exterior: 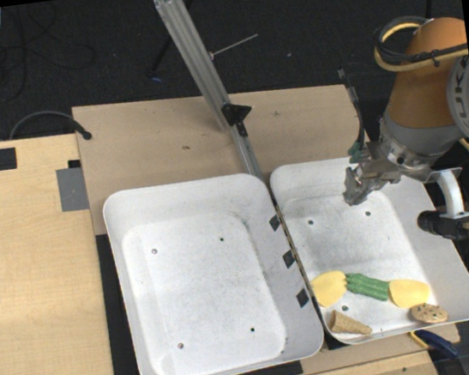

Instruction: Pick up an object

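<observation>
My gripper (355,189) hangs over the upper part of the right bin (345,236), well above and behind the objects. Along that bin's near edge lie a yellow piece (328,287), a green piece (369,285) and a second yellow piece (408,292) in a row. A tan cone-shaped piece (350,323) and a small brown cookie-like piece (428,314) sit just in front of them. I see nothing between the fingers.
The left bin (200,282) sits beside the right one, with black clips (289,259) along the shared rim. A slanted metal rail (207,82) rises behind the bins. The arm's orange and grey wrist (424,86) fills the upper right.
</observation>
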`<action>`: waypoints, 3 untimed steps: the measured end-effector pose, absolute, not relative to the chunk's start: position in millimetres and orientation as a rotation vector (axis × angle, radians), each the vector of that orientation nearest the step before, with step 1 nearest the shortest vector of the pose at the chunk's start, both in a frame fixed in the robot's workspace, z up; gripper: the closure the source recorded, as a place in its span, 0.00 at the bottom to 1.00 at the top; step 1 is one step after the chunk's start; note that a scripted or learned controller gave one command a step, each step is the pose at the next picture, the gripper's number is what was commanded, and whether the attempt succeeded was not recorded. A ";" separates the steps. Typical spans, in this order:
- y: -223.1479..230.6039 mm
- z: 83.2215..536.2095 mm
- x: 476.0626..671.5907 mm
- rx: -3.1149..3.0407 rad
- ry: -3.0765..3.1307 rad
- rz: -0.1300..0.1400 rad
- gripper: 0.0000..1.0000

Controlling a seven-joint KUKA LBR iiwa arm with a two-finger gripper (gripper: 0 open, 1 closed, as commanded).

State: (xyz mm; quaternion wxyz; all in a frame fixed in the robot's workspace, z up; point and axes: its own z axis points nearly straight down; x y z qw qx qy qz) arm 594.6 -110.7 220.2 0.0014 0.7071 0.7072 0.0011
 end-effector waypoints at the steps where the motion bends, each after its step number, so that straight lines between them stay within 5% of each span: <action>1: -51.7 228.3 605.3 2.217 2.229 0.002 1.00; 3: 53.7 237.2 614.2 2.220 2.227 0.000 1.00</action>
